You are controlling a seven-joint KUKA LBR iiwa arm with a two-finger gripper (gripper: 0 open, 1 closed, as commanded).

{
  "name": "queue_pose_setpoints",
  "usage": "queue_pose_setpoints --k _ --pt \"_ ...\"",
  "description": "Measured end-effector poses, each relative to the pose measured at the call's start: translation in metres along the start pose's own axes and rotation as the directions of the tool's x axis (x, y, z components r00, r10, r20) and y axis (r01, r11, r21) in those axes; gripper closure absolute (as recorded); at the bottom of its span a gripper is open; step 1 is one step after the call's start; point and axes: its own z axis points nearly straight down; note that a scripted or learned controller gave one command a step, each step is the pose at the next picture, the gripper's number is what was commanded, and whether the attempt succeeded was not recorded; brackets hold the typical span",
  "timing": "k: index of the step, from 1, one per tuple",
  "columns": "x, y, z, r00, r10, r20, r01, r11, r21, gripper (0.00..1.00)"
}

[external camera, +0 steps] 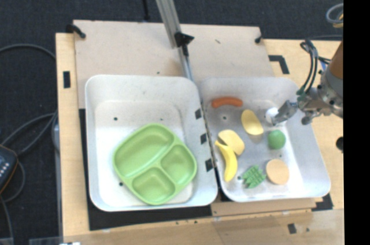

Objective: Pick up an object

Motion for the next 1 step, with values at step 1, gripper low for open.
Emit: queue_pose_setpoints --k 1 --pt "0.0002 0.0014 0.0423 1.0 0.001 0.0 -0.001 1.0 0.0 0.0"
